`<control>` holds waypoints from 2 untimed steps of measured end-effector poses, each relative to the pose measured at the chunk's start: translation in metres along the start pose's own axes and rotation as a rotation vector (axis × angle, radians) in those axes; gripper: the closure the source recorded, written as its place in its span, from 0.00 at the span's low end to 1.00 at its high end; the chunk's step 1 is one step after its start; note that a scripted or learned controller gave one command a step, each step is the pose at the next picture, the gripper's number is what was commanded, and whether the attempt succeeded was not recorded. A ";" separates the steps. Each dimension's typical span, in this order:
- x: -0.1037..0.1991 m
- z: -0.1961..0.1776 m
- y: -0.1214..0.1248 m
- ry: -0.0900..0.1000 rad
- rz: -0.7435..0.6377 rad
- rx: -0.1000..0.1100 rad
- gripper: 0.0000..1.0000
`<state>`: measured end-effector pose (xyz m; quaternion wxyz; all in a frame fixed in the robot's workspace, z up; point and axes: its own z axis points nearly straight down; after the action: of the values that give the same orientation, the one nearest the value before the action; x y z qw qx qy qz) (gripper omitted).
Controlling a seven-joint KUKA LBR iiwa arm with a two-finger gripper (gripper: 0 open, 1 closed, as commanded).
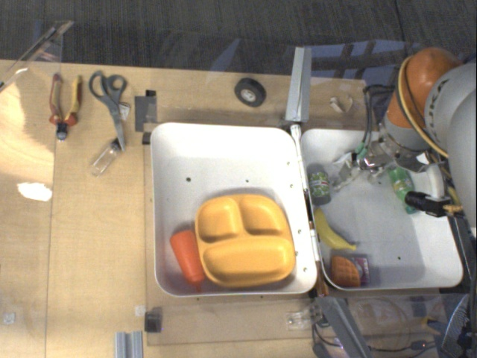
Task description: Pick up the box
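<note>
Box, purple with an orange picture, lies at the 6 o'clock edge of the right bin, nothing touching it from above. Banana just beside it at 11 o'clock. Small can further up, against the bin's left wall. My gripper is well apart from the box, at its 12 o'clock near the can; can't tell how it's set. Green bottle at 3 o'clock of my gripper. Left bin holds a yellow tray with an orange carrot touching its 9 o'clock side.
</note>
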<state>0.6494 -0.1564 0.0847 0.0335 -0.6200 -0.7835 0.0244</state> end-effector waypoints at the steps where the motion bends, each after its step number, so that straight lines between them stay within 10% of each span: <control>1: -0.001 0.000 0.000 0.003 -0.012 0.001 0.00; 2: -0.001 0.001 0.000 0.004 0.006 0.000 0.00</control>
<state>0.6496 -0.1574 0.0842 0.0349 -0.6226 -0.7814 0.0231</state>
